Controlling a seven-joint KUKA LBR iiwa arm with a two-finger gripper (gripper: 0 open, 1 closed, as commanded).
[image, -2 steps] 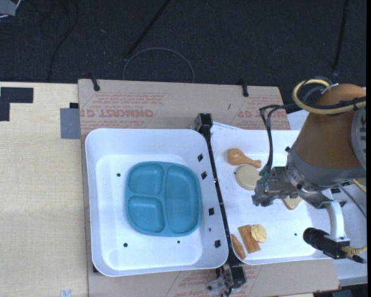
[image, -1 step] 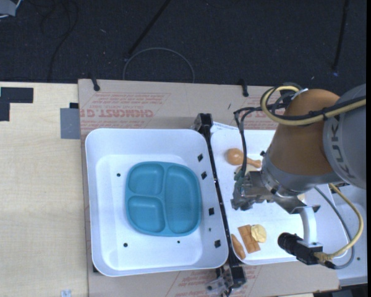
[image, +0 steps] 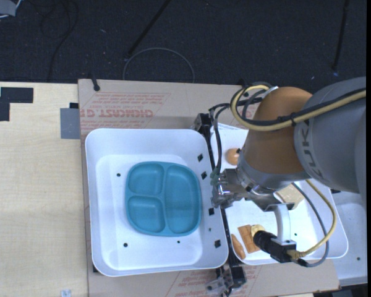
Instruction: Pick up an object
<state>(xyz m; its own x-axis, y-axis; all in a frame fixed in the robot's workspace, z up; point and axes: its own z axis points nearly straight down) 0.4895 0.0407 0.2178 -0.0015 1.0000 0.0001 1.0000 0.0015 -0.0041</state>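
Observation:
The grey arm with its orange band (image: pixel 278 135) hangs over the right bin (image: pixel 334 243) and hides most of it. The gripper (image: pixel 221 192) shows as metal parts low at the right bin's left wall, beside the divider between the bins. A small orange rounded object (image: pixel 233 156) lies at the right bin's far left, just beyond the gripper. A brown and orange flat piece (image: pixel 247 239) lies near the right bin's front left corner, with a narrow orange piece (image: pixel 237 246) beside it. Nothing is seen between the fingers.
The left bin (image: pixel 105 228) holds a blue divided plate (image: pixel 162 198) at its middle. Both bins sit on a cardboard sheet (image: pixel 130 107) on the wooden bench. Black cables run along the divider between the bins.

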